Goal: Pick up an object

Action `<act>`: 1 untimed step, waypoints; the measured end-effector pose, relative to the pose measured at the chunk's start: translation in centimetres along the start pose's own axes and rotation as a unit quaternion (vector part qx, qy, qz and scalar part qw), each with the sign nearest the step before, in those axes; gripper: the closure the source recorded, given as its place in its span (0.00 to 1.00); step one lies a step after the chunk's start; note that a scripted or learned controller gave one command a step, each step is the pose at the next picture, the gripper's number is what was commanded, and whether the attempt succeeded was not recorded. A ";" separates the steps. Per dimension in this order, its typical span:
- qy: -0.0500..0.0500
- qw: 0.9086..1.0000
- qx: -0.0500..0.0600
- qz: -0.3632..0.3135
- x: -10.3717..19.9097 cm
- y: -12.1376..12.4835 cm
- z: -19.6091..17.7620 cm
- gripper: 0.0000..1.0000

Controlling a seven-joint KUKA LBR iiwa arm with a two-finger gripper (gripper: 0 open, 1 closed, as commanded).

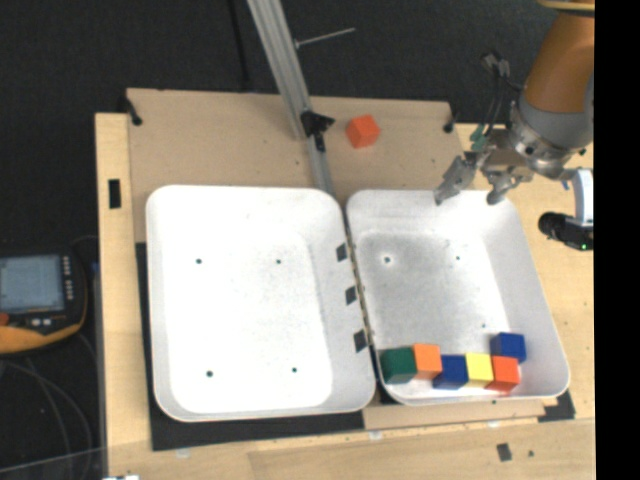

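Blocks [455,363] crowd the right bin's [440,268] lower edge; gripper [468,190], fingers apart at upper right, should target the end block.

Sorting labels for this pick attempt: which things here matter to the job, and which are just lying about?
Job:
gripper, open
blocks in the right bin: green block, orange block, yellow block

Lying about:
left bin
orange cube outside the bins
handheld pendant
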State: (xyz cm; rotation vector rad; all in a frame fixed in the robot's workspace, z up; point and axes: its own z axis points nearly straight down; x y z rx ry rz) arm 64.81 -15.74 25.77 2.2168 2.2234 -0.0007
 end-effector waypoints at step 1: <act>0.000 1.000 0.002 0.003 -3.6 -4.6 16.2 0.00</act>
